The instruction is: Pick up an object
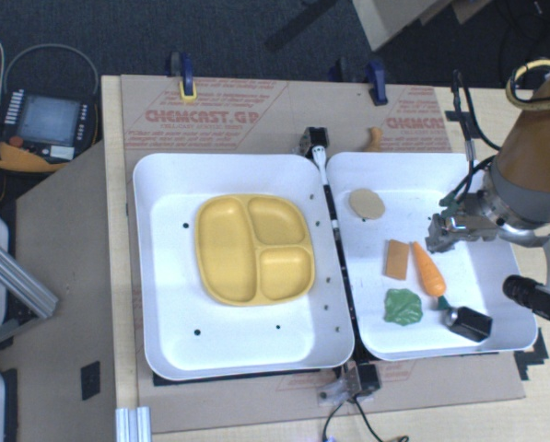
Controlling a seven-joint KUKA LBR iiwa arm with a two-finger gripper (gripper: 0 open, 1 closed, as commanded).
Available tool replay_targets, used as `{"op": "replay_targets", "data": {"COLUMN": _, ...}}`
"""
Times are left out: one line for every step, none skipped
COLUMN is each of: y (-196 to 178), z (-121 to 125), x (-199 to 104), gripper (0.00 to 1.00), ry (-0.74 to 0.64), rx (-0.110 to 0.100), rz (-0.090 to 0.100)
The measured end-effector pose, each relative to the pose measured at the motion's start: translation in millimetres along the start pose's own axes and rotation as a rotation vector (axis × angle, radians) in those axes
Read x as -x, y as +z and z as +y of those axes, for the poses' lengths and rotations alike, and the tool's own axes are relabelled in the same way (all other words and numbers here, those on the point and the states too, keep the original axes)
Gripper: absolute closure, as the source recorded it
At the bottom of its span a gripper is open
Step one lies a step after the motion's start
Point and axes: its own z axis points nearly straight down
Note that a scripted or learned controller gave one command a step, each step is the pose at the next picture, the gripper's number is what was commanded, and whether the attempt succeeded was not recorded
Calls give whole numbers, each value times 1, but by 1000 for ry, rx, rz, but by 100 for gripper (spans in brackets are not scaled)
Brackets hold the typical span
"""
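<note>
The right bin (496, 339) holds several small things. A tan round disc (367, 203) lies near its far left. A brown-orange block (397, 260) and an orange carrot (428, 271) lie side by side in the middle. A green leafy piece (403, 307) sits toward the front, with a black and silver object (466, 321) to its right. My gripper (443, 234) hangs over the right bin, just beyond the carrot's far end and right of the block. Nothing is seen held in it.
The left bin (164, 320) bears a yellow divided plate (253, 248) in its middle. A rim runs between the two bins. The grey and orange arm (531, 168) covers the right bin's far right side. Clamps stand at the board's back edge.
</note>
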Motion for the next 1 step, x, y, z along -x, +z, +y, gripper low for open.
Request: {"op": "replay_targets", "data": {"y": -49, "z": 9, "x": -2, "gripper": 100, "ry": 0, "rx": 1, "rz": 0}}
